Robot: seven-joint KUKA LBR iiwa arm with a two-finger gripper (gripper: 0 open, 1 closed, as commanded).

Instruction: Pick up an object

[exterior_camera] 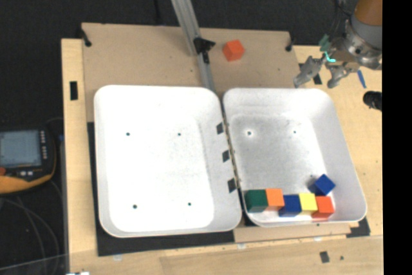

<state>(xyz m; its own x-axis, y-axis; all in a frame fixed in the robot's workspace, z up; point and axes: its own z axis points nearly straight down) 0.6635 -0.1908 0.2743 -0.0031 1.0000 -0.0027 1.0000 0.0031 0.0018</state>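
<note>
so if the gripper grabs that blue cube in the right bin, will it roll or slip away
The blue cube looks rigid and flat-faced, so rolling seems unlikely. It sits askew atop the block row near the right bin's wall, so a nudge might topple it.

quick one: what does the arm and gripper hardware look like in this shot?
The arm enters at the upper right: an orange band above a grey wrist section. Below it sits the gripper, grey metal with two thin dark-tipped fingers, a small teal-green spot near its base and a short blue piece on its right side. A thin dark cable or rod sticks up behind the wrist.
</note>
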